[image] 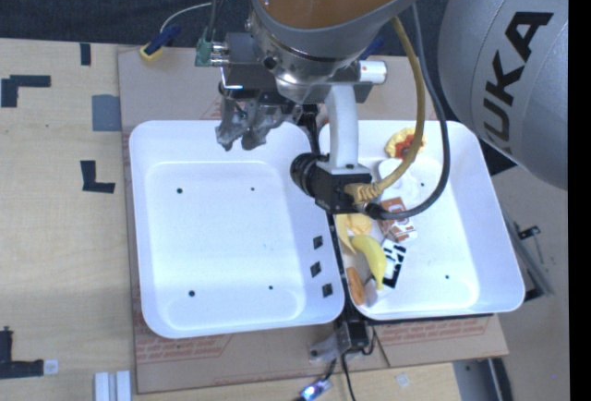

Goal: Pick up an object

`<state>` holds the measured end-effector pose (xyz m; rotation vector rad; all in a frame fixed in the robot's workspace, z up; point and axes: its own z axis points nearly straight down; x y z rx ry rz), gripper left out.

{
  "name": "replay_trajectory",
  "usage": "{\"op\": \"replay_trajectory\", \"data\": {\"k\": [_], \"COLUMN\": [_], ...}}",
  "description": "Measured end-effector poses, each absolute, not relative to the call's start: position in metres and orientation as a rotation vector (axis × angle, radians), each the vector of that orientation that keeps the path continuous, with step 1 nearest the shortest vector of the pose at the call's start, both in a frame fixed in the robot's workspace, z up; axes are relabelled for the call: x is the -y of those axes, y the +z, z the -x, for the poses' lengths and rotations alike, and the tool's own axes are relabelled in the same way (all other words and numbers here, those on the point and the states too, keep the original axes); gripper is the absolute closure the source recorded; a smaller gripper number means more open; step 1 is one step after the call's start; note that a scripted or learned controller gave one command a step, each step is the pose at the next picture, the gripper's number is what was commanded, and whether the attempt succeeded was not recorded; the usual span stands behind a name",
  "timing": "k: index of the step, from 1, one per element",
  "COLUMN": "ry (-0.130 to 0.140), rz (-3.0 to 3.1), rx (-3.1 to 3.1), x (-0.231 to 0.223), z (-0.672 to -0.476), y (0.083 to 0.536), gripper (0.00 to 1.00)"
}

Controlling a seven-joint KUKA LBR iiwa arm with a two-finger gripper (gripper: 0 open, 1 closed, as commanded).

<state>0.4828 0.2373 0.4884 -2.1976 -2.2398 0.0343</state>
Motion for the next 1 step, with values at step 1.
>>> {"op": "replay_trajectory", "data": {"k": [1], "ry": [0.037], "rz": [2.196], "rx": [2.241], "x": [-0.2376], "z": [-0.4829], "y": [0.4981], "gripper": [1.0]}}
